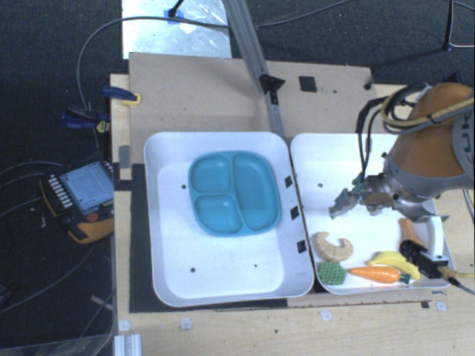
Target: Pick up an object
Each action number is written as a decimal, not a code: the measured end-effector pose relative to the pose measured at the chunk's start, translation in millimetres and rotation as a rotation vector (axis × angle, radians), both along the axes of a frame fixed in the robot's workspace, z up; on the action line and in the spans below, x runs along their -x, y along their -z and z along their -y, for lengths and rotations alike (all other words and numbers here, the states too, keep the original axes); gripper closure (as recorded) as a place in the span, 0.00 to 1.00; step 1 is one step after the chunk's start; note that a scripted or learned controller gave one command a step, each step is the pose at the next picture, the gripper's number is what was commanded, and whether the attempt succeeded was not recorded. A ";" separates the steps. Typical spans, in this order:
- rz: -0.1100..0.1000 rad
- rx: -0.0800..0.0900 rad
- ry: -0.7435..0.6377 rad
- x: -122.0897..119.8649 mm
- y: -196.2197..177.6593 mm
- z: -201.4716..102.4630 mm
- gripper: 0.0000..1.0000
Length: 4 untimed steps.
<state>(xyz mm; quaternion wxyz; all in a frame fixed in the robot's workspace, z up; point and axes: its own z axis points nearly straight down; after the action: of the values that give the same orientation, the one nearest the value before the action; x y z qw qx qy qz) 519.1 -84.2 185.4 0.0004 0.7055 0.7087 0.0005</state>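
- Arm is reaching in over the right bin (326,165); gripper (340,204) is hanging over bare bin floor in the middle of it.
- Can't tell from this angle whether the gripper is open or closed. Nothing is showing in it.
- Candidates are all sitting along the near edge of the right bin: pastry (333,248), green piece (332,274) just beside it toward the near rim, carrot (375,274) lying flat, banana (392,259) touching the carrot.
- Pastry is looking like the closest target: just near-side of the gripper, apart from it, not touching.
- Left bin (171,228) is holding only a blue plate (234,193), well apart from the gripper.
- Progress: I'm reading this as pre-grasp. No contact, nothing lifted, all items resting on the bin floor.
- Remaining: line up over one item, descend, close, lift clear.
- Risk: the items are crowding each other and the rim, so a clean grab on the carrot or banana is looking tight.
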 end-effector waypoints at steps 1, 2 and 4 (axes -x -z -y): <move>-0.005 -0.001 0.004 5.7 45.1 5.4 0.00; -0.004 -0.001 0.004 5.9 97.2 5.1 0.00; 0.004 0.001 0.000 5.4 40.4 2.4 1.00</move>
<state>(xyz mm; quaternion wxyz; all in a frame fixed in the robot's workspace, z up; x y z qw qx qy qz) 513.7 -86.7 144.9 0.0021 0.7056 0.7087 0.0017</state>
